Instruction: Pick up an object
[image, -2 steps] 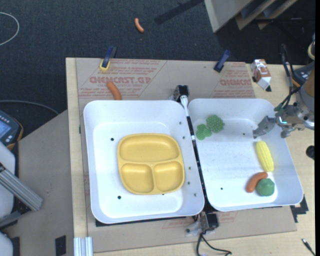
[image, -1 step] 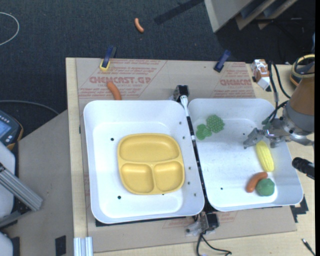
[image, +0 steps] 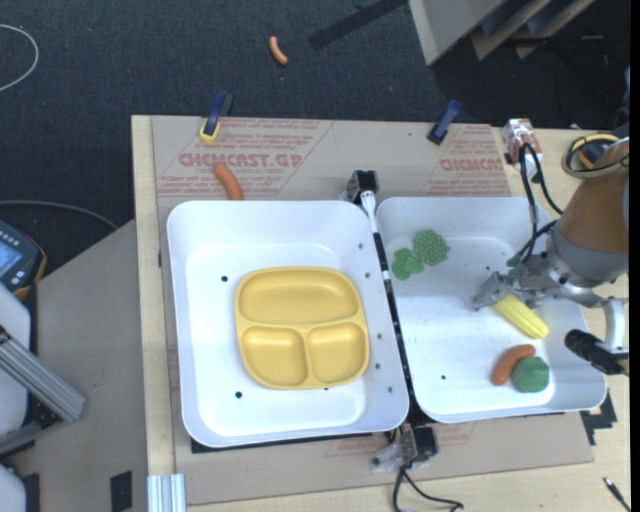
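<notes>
Sitting on a cardboard-topped bench (image: 300, 150): two white bins. Hovering low in the right bin (image: 450, 400), gripper (image: 505, 292) with fingers spread, touching the yellow corn cob (image: 522, 317) but not clasping it.

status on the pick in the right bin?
Gripper low in right bin, at the yellow corn; grasp unconfirmed. Orange carrot and green ball lie just below. Green pieces to the left, apart.
</notes>
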